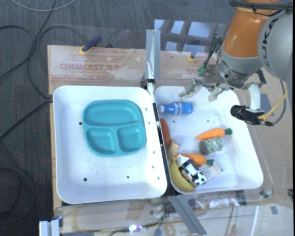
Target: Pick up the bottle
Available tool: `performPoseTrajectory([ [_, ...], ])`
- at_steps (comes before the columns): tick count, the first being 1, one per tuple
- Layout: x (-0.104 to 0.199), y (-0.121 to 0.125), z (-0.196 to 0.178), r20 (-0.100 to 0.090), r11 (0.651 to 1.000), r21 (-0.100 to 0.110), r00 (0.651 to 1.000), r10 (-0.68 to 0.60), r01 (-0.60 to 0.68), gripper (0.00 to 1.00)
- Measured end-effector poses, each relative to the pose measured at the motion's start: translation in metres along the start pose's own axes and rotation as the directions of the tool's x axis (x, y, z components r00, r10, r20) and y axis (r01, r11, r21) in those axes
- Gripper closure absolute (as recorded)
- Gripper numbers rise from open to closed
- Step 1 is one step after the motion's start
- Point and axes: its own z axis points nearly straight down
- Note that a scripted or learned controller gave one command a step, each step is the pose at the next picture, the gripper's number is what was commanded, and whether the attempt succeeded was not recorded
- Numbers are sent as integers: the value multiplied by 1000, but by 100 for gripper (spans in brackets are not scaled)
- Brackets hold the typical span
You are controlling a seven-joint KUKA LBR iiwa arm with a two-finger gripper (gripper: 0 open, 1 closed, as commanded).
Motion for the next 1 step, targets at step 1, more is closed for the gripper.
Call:
performPoseTrajectory([
  [1,-29,37,145,-3,982,1,982,-191,191,0],
])
